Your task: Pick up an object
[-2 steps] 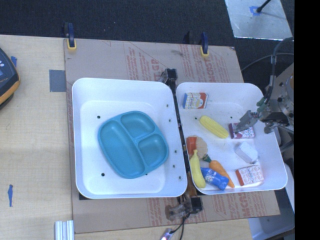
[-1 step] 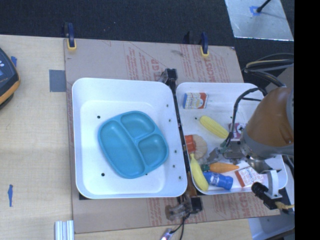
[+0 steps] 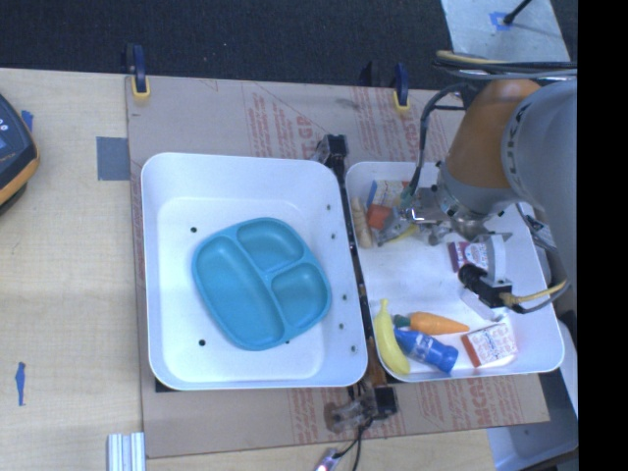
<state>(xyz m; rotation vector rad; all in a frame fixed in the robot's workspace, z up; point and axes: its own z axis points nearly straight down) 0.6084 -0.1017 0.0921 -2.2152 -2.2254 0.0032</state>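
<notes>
**Q:** Position of arm?

**A:** My arm (image 3: 515, 140) enters from the right edge of the frame and bends down over the upper part of the right bin (image 3: 432, 285). My pincer (image 3: 412, 216) sits low in that bin's upper left corner, among a small cluster of items (image 3: 376, 219) with red and pale colours; too crowded to name them.

**Q:** Pincer state?

**A:** Cannot tell. The wrist and clutter hide it. I log nothing as held.

**Q:** Candidate objects?

**A:** Along the right bin's lower edge: a yellow banana (image 3: 387, 341) at lower left, a blue bottle (image 3: 428, 350) just beside it, an orange carrot (image 3: 439, 323) above the bottle, and a red-and-white packet (image 3: 491, 344) to the right. All lie well apart from my pincer.

**Q:** Left bin?

**A:** The left bin (image 3: 167, 263) holds a blue divided plate (image 3: 260, 282), flat, roughly centred.
</notes>
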